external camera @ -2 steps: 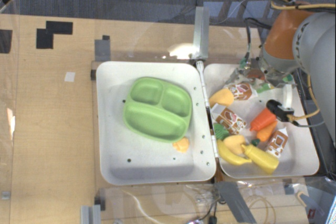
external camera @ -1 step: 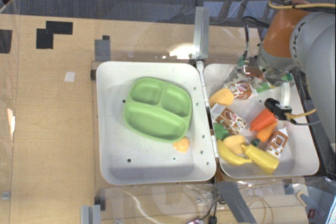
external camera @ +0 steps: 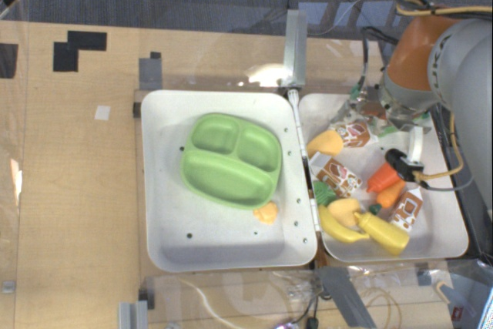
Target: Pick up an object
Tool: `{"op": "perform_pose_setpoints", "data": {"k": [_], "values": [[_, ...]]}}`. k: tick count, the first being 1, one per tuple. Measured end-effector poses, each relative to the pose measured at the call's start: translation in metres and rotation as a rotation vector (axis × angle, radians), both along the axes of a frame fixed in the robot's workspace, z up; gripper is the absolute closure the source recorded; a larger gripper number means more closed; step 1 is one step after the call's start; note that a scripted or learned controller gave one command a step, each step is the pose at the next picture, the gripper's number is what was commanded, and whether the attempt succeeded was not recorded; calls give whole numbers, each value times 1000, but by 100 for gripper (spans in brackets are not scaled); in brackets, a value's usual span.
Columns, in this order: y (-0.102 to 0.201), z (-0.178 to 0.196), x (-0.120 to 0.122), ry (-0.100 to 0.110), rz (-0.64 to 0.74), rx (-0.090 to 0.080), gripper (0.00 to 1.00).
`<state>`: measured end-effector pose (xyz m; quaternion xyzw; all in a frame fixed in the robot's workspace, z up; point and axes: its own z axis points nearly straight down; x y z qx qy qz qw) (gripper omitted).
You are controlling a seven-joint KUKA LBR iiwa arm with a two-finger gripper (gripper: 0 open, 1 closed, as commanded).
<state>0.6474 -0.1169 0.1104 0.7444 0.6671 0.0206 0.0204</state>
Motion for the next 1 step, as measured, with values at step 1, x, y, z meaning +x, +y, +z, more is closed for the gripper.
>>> {"op": "perform_pose_setpoints", "data": {"k": [1], "values": [[13,1,-10,5,-251,7,0]]}}
